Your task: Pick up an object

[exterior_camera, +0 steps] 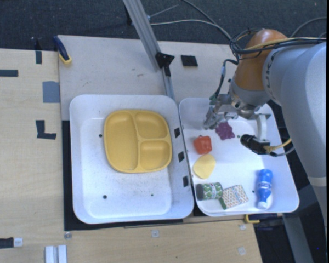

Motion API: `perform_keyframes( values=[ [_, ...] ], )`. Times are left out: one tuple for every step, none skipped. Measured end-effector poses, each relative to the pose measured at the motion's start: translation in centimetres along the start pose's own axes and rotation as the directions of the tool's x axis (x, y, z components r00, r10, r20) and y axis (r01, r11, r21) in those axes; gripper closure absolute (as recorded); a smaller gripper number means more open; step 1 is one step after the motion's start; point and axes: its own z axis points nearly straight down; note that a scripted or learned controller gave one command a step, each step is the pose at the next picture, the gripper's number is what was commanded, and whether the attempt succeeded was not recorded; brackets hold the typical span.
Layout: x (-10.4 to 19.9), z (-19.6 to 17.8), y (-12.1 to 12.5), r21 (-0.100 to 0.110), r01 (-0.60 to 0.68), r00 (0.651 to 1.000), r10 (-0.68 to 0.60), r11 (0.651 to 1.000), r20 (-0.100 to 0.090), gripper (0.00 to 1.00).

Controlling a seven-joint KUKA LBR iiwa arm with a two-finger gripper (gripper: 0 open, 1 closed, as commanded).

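Purple, lumpy grape-like toy cluster (225, 130) lying in right shallow white bin (285, 201), far end, just beside metal hand (215, 117); hand's grip impossible to judge.

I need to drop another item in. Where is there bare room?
Left bin: bare floor around the yellow tray, widest below it. Right bin: crowded; a small gap lies between the yellow lemon and blue bottle.
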Motion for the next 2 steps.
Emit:
perform_keyframes(
  values=[
    [0.2, -4.2, 0.1, -0.005, -0.001, 1.000, 0.001, 1.000, 0.000, 1.00],
    [-0.5, -10.3, 0.4, -0.006, -0.002, 1.000, 0.002, 1.000, 0.000, 1.00]
  ],
)
